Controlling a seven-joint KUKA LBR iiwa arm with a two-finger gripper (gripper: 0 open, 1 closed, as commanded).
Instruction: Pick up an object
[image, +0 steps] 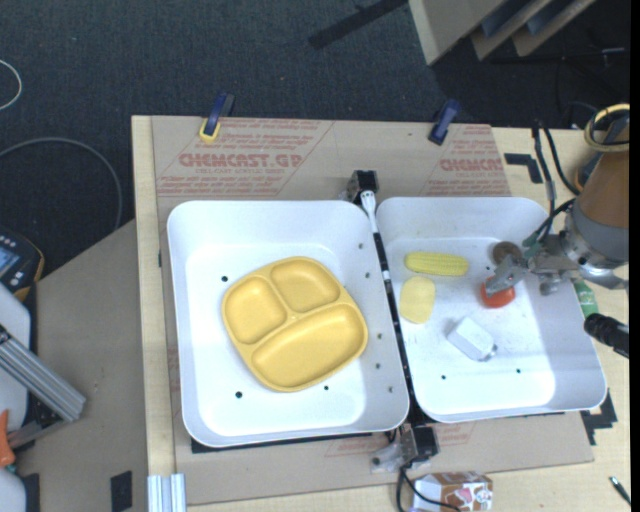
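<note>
The right bin (530, 385) holds a yellow corn cob (436, 264), a pale yellow block (417, 299), a small white-grey object (470, 339) and a red-orange object (496, 293). My gripper (506, 268) reaches in from the right and hangs low at the red-orange object, partly covering its top. Whether it touches that object is unclear. The grey arm with its orange band (607, 195) stands over the bin's right side.
The left bin (200, 400) holds a yellow divided plate (293, 322). A green stick-like object (584, 298) lies at the right bin's right rim, under the wrist. Clamps and cables sit around the bench edges.
</note>
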